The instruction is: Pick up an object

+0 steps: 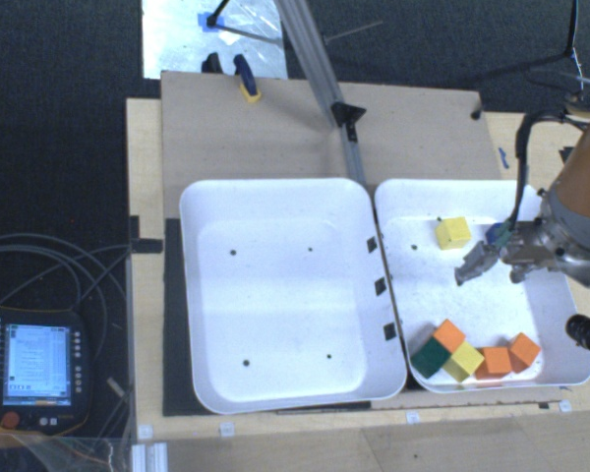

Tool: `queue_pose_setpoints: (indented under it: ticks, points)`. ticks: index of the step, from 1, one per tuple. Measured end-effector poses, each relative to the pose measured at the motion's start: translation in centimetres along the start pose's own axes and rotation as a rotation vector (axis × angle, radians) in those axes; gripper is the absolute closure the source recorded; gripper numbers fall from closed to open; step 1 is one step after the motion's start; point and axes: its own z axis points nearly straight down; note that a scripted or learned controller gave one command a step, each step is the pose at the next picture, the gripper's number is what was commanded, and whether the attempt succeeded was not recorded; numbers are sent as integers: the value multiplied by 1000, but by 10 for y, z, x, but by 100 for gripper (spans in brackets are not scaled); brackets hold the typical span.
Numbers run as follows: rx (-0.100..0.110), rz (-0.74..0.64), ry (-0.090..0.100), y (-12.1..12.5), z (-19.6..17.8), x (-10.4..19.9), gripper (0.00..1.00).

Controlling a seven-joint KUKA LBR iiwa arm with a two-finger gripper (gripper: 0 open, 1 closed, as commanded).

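In the right bin [413,214] a yellow cube [453,232] lies alone near the far side. A cluster sits at the near edge: an orange cube [449,335], a green cube [431,358], a yellow cube [464,361] and two more orange cubes [496,362] [523,350]. My gripper [494,270] hangs over the middle of the right bin, just right of and nearer than the lone yellow cube. It is open, with nothing between its fingers. The cluster lies well below it in the view.
The left bin [202,264] adjoins the right one, joined by black clips. A grey pole [315,57] slants across the cardboard behind the bins. A teach pendant [29,367] with cables lies at the far left.
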Motion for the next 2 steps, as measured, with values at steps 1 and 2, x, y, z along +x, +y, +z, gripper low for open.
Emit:
queue_pose_setpoints:
  ticks: [1, 2]
  points:
    - [-1, 1, 0, 0, 0, 0, 0]
    - [6, 4, 1, -4, 49, -9, 0]
